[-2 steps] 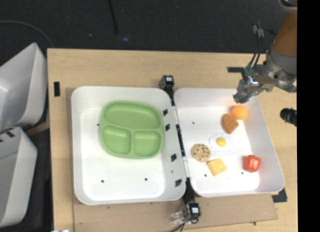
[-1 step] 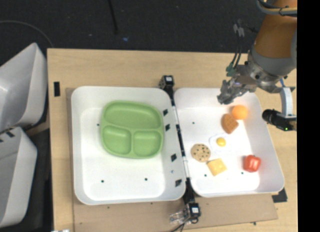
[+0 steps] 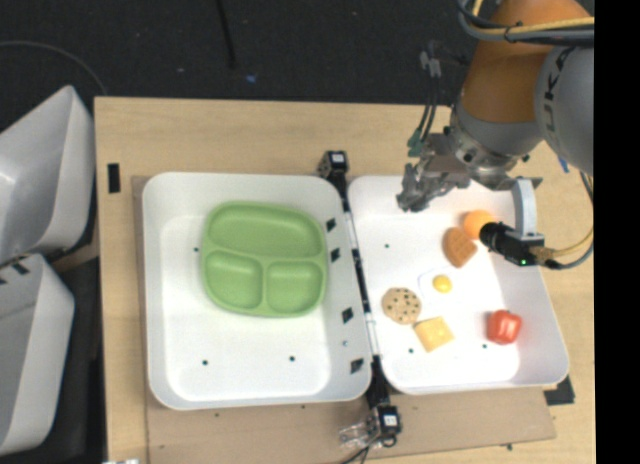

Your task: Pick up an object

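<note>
Several small items lie in the right bin (image 3: 400,202), any of which may serve as the task's object. A round cookie (image 3: 401,305) sits toward that bin's near left part, with a yellow cheese wedge (image 3: 433,333) just beside it on the near right. A fried egg (image 3: 440,283) lies a little beyond the cheese wedge. A red pepper (image 3: 504,327) rests toward the bin's near right corner, apart from the rest. A tan bread piece (image 3: 459,247) lies at the bin's right middle, touching an orange fruit (image 3: 476,222) behind it.

The gripper (image 3: 415,195) hangs over the far part of the right bin, well apart from every item; nothing shows between its fingers. Whether the pincer is spread or closed cannot be told from this angle.

To the left of the right bin, touching it along the shared edge, stands the left bin (image 3: 170,352), bearing a green divided plate (image 3: 265,258) at its middle.
</note>
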### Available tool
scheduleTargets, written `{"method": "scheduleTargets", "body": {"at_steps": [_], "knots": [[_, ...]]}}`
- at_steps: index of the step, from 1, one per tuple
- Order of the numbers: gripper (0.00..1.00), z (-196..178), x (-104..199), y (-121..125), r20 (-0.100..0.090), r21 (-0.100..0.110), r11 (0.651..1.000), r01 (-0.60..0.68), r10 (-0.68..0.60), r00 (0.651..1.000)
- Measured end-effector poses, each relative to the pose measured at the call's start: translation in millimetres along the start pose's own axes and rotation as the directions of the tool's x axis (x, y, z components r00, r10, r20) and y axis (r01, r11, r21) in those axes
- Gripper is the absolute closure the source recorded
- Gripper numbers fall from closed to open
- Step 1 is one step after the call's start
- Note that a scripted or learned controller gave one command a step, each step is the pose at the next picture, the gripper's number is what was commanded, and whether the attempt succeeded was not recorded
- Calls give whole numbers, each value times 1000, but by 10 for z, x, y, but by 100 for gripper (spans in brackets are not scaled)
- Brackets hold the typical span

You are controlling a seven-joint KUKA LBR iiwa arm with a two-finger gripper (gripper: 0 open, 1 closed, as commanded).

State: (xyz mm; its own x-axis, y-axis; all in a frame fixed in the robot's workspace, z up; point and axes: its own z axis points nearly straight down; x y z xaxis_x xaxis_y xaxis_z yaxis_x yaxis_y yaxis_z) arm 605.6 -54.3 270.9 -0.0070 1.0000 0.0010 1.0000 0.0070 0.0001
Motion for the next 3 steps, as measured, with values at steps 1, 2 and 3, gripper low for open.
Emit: {"method": "scheduleTargets", "body": {"at_steps": [1, 2, 3], "knots": [[100, -2, 522, -67, 0, 0, 1000, -1, 1, 1000], [100, 58, 1003, -185, 1, 1, 1000, -1, 1, 1000], [100, 400, 1398, -218, 1, 3, 1000, -2, 2, 1000]]}}
